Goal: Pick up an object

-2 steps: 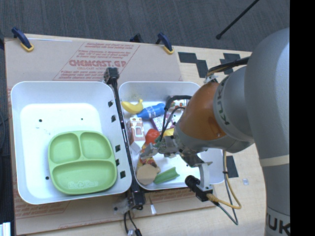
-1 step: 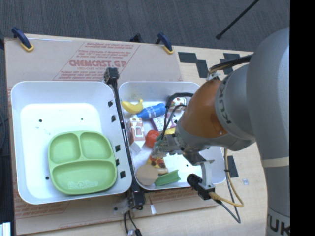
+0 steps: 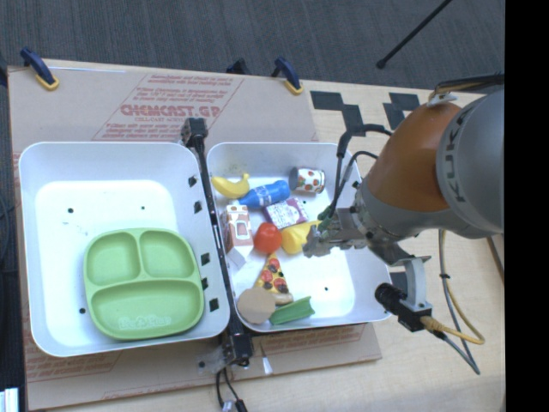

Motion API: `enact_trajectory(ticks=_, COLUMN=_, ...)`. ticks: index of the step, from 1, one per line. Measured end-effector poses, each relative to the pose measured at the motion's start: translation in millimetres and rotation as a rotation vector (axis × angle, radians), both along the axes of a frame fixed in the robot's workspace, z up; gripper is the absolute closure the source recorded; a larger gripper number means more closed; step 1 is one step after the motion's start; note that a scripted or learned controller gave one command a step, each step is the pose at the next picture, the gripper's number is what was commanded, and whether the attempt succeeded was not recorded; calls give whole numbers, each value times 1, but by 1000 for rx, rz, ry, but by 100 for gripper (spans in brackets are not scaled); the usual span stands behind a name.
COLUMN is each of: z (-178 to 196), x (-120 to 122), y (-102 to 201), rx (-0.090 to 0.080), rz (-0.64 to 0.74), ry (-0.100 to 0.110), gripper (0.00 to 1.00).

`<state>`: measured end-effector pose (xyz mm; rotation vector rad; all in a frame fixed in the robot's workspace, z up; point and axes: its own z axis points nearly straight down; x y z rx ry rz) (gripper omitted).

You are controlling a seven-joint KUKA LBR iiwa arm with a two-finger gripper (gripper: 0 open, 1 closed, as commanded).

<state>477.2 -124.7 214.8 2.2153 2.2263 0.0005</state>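
The right bin [image 3: 343,157] holds several toy foods: a banana [image 3: 230,184], a blue bottle [image 3: 266,193], a small patterned can [image 3: 308,179], a red-and-white carton [image 3: 238,224], a red fruit [image 3: 268,237], a yellow fruit [image 3: 295,238], a pizza slice [image 3: 272,275], a tan round piece [image 3: 254,305] and a green piece [image 3: 293,312]. My gripper [image 3: 319,235] is low inside this bin, right against the yellow fruit's right side. The wrist hides the contact, and nothing is visibly lifted.
The left bin [image 3: 51,170] carries a green divided plate [image 3: 144,281]. The arm's orange band [image 3: 420,157] hangs over the right bin's right wall. Black clips line the divider [image 3: 208,221] between the bins. White floor shows at the right bin's lower right.
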Motion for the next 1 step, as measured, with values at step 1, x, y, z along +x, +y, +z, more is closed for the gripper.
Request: enact_trajectory(ticks=1, z=-26, x=40, y=-47, rx=1, rz=-1, ry=3, gripper=100)
